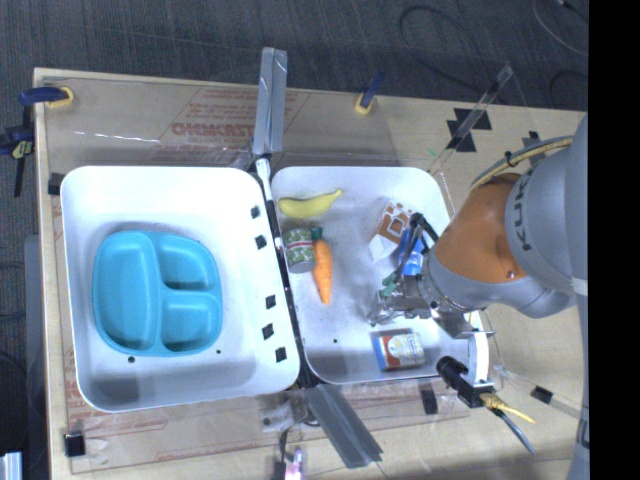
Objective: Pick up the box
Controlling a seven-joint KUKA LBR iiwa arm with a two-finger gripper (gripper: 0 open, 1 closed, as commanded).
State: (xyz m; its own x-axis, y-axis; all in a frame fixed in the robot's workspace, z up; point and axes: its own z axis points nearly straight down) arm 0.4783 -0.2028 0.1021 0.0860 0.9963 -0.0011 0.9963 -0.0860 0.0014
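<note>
Gripper (397, 298) first: mine hangs low inside the right bin (340, 363), and the tip is too dark and tangled against the bin floor for me to tell whether it is apart or together. Nothing shows clamped in it.

Going from the left, well away from my gripper sits the left bin (80, 268) with a blue divided tray (155, 290) in it. Nearer, across the rim between the bins, lie a yellow banana (308, 204), a small green-capped jar (299, 247) and an orange carrot (323, 270), all to the left of my tip. A little can with a red label (401, 349) lies just below it, toward the near wall.

The box (394, 227), brown and white, lies just above my gripper, toward the far wall, partly behind my wrist and cables.

I judge that I am in the approach step, not yet on the box. The next move calls for shifting up toward the far wall, centring over the box, and closing on it without catching the can or the carrot.
</note>
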